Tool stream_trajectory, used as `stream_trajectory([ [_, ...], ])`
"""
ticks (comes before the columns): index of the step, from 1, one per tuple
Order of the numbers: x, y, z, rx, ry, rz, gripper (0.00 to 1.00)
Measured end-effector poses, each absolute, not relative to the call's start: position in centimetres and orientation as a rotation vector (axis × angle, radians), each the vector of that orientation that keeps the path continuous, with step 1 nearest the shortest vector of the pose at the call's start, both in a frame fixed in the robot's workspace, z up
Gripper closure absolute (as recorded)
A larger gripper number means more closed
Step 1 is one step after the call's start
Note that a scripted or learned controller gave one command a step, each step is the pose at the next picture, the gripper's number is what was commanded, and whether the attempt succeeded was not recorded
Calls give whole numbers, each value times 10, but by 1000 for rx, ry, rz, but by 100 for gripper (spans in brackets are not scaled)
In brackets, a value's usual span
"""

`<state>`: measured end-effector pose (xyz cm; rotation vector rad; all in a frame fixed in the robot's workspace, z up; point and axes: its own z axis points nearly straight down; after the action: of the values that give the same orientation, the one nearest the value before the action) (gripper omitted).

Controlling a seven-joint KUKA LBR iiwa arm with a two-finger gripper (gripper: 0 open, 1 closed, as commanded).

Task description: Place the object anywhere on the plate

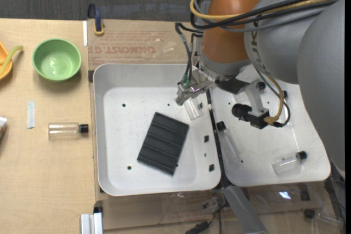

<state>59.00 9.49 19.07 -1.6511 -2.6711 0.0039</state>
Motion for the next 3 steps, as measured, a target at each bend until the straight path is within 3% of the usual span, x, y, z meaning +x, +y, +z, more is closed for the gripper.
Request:
stream_trajectory([
  [1, 490, 134, 173, -1236, -2886, 3, 100],
  [2, 653, 200, 131, -1429, -2799, 3, 100],
  [3, 659, 124, 92, -1298, -2862, 2, 100],
])
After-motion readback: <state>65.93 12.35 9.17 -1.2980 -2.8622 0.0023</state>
